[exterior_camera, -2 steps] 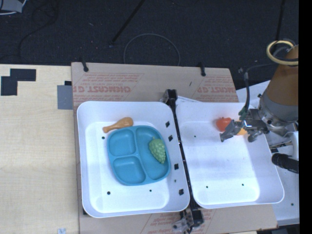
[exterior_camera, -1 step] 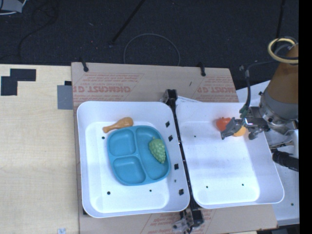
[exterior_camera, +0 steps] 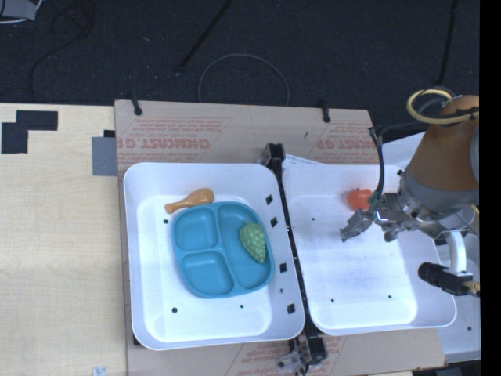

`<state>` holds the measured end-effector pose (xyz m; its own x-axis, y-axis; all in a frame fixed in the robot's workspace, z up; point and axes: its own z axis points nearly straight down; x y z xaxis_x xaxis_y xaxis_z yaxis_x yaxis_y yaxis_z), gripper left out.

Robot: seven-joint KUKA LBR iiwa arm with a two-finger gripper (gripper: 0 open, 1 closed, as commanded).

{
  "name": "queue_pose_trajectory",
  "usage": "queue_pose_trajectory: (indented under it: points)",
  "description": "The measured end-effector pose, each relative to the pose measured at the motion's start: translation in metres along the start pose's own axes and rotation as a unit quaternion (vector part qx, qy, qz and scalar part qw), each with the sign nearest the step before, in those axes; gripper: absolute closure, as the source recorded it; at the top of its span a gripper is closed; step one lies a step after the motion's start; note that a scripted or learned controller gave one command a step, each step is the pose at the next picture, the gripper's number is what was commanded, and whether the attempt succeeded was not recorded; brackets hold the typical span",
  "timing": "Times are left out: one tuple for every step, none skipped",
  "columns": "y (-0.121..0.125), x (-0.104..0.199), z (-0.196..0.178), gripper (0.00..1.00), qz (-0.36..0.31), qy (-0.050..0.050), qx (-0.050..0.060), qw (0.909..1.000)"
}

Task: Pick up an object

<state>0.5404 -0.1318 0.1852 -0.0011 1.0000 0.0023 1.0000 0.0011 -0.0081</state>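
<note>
Camera view, jaws (exterior_camera: 368, 227) apparently open, empty, orange object (exterior_camera: 358, 198) just beyond them.

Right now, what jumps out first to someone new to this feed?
The blue tray in the left bin, with green grapes in its right compartment and a toy drumstick lying just above it. In the right bin, the gripper hangs beside a small orange object near the back wall.
</note>
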Motion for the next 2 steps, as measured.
queue_pose_trajectory:
  points:
    - [-0.006,-0.004,0.061,0.0,0.001,0.0,0.0,1.0]
    - [-0.006,-0.003,0.099,0.0,0.001,-0.001,-0.002,1.0]
